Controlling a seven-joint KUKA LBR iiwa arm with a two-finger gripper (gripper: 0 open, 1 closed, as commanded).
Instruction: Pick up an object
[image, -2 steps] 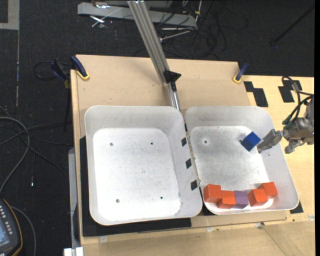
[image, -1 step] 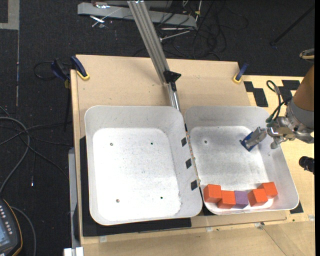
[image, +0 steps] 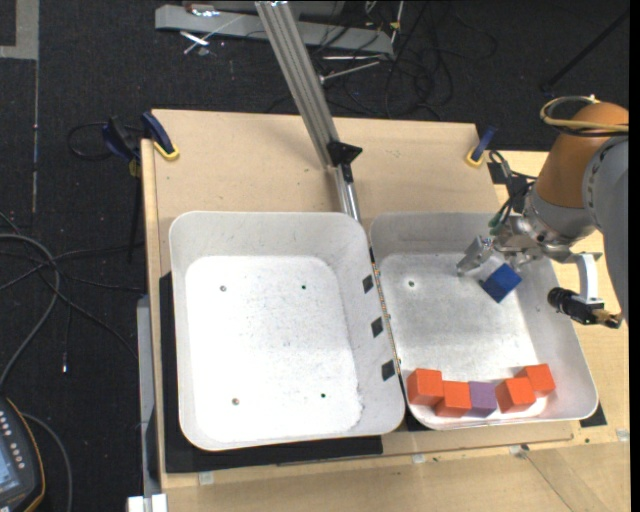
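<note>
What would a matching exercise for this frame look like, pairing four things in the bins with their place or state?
Things:
1. blue block
2. purple block
3. left bin
4. gripper

Places or states:
A. in the row of blocks along the near edge of the right bin, orange blocks on either side
B. bears only small dark specks on its floor
C. at the gripper's tip, in the far part of the right bin
D. reaching in from the right, over the right bin

Pairs: 1-C, 2-A, 3-B, 4-D
</note>
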